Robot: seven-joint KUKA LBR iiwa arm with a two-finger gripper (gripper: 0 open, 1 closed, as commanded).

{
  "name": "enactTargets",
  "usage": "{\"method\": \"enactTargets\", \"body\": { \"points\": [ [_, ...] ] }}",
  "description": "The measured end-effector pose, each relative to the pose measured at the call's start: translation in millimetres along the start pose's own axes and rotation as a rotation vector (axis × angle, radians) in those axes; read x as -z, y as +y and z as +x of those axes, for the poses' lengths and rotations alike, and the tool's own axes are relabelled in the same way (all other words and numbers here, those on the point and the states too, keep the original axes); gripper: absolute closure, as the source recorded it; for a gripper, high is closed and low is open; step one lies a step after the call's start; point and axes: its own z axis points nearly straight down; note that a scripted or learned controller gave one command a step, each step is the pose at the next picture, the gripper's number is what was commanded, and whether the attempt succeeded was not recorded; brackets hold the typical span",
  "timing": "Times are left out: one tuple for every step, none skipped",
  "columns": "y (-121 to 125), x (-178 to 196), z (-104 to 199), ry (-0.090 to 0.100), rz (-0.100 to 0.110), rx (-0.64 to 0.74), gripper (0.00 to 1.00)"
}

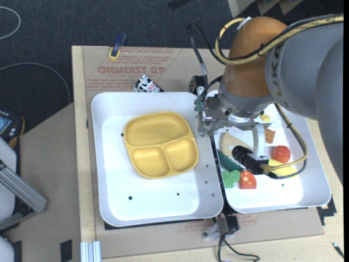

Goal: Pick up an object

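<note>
Camera view: nearest, a red piece (248, 182) and a green piece (230, 177) are being seen lying side by side in the right bin (305, 192). Just beyond, a black object (244, 156), a yellow piece (284, 171) and a red ball (281, 153) are being crowded beneath the end effector (260, 146), whose state cannot be told. In the left bin (109, 184), a yellow divided tray (161, 143) is being carried, resting flat.

The tabletop (163, 64) is a pale board with red printing. Two white bins, the left bin (109, 162) and the right bin (311, 192), sit on it touching side by side. A black-and-white object (146, 84) and a blue-and-yellow clip (116, 47) lie behind the left bin.
</note>
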Motion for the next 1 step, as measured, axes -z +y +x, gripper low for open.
{"method": "enactTargets", "body": {
  "points": [
    [1.7, 2.4, 25.6, -0.002, -0.004, -0.003, 1.0]
  ]
}}
